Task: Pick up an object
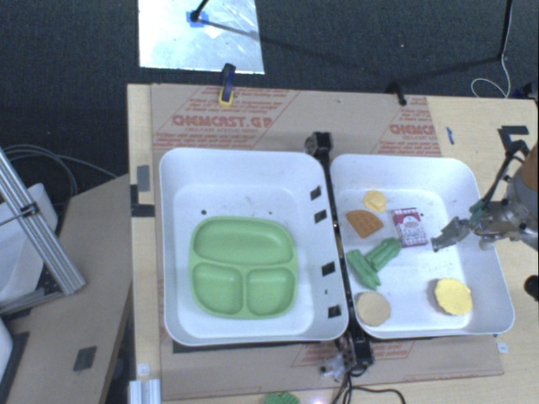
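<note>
**Right bin holds six small items; tool at its right side, nothing gripped**

Camera view, desk point(143, 326):
- Left bin point(181, 175): one green divided plate point(244, 266), lying flat at the centre, a bare white margin all round it.
- Right bin point(484, 305): six candidate objects. Small yellow piece point(375, 200) and orange waffle-like piece point(364, 222) near the upper left; red carton point(409, 226) just beside them; green vegetable pieces point(373, 262) below, close to the dividing wall; tan round piece point(372, 308) at the lower left corner; yellow round piece point(452, 296) lower right, apart from the rest.
- Tool point(445, 237): enters over the right rim, tip pointing left toward the red carton. Nothing lies between its fingers; whether they are spread or pressed together cannot be told.

Judgement: items sit loosely scattered, likely dropped in. The yellow round piece has the most open floor for an approach; the tan piece and the vegetables are crowded by walls.
</note>
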{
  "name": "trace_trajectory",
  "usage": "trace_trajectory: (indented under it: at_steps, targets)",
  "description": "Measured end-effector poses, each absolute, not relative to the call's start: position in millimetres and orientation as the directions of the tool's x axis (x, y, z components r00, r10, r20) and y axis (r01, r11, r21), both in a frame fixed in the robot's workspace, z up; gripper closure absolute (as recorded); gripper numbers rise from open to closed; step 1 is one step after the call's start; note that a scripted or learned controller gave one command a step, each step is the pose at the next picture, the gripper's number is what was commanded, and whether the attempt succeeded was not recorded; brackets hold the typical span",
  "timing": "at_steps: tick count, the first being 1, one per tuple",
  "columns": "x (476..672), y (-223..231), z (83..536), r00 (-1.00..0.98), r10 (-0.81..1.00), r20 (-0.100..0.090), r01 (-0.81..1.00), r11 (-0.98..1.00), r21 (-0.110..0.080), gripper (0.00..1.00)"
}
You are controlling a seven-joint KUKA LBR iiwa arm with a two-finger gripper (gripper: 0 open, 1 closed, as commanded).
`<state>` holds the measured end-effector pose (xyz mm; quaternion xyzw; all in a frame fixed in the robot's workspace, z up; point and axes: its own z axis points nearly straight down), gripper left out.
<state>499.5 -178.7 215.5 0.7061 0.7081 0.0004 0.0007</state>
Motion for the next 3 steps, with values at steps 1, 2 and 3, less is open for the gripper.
trace_trajectory:
  at_steps: [1,2,3]
  targets:
    - [589.3,-144,99,-0.010,1.000,0.000,1.000,0.010,0.005,0.00]
    - [607.7,-135,99,-0.006,1.000,-0.001,1.000,0.006,0.005,0.00]
    - [649.3,-151,91,-0.007,1.000,0.000,1.000,0.007,0.010,0.00]
